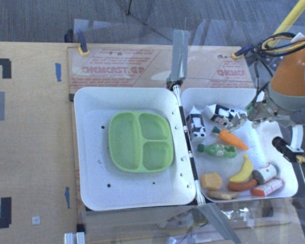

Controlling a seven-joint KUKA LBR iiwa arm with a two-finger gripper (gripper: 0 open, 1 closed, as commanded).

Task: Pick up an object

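Just left of the pincer (252, 115), black-and-white toy cow (222, 115), pincer's opening cannot be told

The tool (250, 115) hangs over the right bin (291, 184), seemingly just beside a cow toy (222, 115); the left bin (86, 151) holds a green divided plate (141, 141).

- Orange toy carrot (233, 139), lying slanted near the middle of the right white bin (290, 187).
- Green plastic bottle (217, 150) on its side just below it.
- Yellow banana (242, 171), curved, beside a red sausage (242, 185).
- Two black-and-white cow figures (196, 124), (222, 115) toward the bin's upper left.
- Tan bread piece (212, 180) near the front edge.
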